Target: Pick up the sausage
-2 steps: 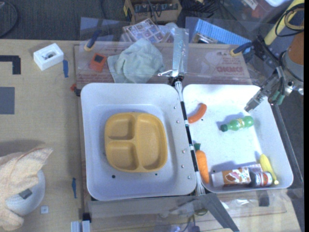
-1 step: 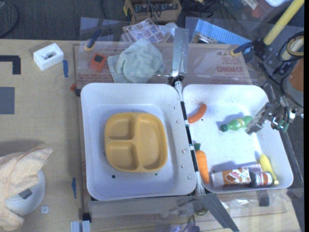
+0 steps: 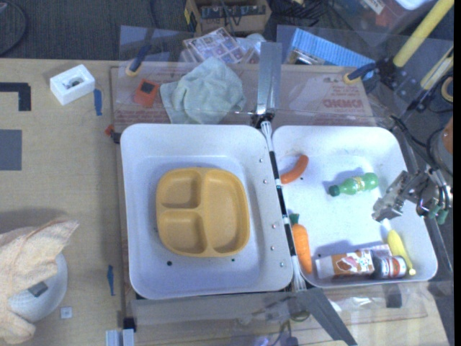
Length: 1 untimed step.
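The sausage [image 3: 294,169] is a short orange-red link lying at a slant in the right bin [image 3: 338,141], close to its left wall in the upper half. My gripper [image 3: 387,206] hangs over the right side of the same bin, well to the right of the sausage and a little nearer the front. It sits between the green bottle and the banana, touching neither as far as I can see. The sausage lies free with nothing on it.
The right bin also holds a green bottle [image 3: 354,184], a carrot [image 3: 301,247], a sauce bottle [image 3: 360,264] lying on its side, and a banana [image 3: 397,247]. A yellow divided plate [image 3: 203,211] fills the left bin [image 3: 137,193]. A crumpled cloth [image 3: 205,89] lies behind the bins.
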{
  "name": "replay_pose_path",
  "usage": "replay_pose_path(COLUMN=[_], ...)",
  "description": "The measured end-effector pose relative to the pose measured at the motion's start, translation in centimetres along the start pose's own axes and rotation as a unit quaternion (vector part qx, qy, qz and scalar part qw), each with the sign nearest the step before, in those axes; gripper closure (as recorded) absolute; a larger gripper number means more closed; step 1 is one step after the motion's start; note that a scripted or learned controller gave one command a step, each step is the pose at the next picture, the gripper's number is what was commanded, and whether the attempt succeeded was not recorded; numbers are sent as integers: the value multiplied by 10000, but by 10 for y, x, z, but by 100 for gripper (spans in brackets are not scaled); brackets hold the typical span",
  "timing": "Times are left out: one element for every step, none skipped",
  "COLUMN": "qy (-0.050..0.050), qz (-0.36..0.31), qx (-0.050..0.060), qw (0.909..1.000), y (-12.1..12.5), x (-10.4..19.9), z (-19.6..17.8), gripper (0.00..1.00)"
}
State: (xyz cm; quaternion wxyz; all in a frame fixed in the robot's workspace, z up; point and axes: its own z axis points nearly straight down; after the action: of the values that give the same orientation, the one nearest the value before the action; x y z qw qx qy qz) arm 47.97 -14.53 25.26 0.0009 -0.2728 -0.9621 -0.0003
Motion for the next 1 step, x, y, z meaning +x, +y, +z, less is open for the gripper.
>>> replay_pose_path(qy=[-3], qz=[-718], qx=[-1], qw=[9974], y=[14], x=[9], z=[11], gripper=[100])
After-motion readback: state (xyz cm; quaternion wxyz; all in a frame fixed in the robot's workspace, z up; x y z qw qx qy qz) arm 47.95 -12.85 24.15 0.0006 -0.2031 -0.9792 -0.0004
